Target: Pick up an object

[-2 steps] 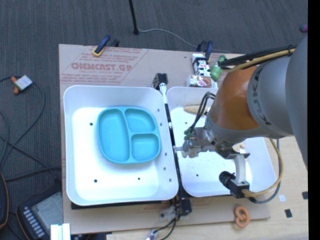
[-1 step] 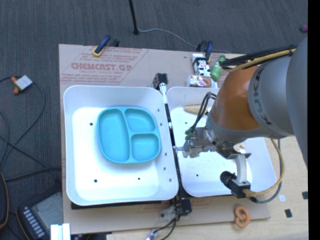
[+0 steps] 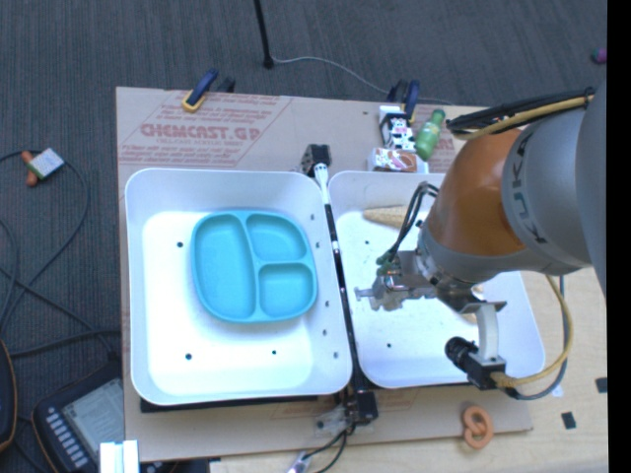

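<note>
- Your two-finger metal gripper (image 3: 386,292) hangs low over the right white bin (image 3: 513,313); you cannot tell its grip
- A tan, elongated object (image 3: 386,215) lies near that bin's far wall
- A blue, three-compartment plastic tray (image 3: 253,265) sits in the left white bin (image 3: 158,294)

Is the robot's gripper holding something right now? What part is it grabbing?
It cannot be told. The gripper is down in the right bin, but the arm hides most of it, and no object shows between its tips. The blue tray lies untouched in the left bin.

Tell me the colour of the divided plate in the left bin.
Light blue; the divided plate shows clearly in the camera view.
</note>
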You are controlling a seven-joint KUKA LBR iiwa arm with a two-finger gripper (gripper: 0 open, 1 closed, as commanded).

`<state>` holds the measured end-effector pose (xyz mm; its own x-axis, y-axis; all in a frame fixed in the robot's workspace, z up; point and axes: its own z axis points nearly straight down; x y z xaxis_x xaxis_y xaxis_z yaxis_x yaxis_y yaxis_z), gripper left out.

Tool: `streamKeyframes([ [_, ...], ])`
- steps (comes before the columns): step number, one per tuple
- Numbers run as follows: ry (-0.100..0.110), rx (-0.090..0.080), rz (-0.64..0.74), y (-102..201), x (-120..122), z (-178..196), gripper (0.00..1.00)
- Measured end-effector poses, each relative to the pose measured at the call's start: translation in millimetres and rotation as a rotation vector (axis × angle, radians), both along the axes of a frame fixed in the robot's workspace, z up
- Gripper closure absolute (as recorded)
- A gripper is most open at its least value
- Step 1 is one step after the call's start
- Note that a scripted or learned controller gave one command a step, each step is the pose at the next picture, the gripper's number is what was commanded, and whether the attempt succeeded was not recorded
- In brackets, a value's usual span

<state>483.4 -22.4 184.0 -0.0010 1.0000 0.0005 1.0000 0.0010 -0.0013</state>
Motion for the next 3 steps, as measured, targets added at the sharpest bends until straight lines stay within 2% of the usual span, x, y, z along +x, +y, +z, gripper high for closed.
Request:
streamKeyframes([
  [1, 0.001, 0.001, 0.001, 0, 6, 0, 1.00],
  [2, 0.001, 0.000, 0.000, 11, 0, 0, 1.00],
  [3, 0.001, -0.001, -0.001, -4, 0, 0, 1.00],
])
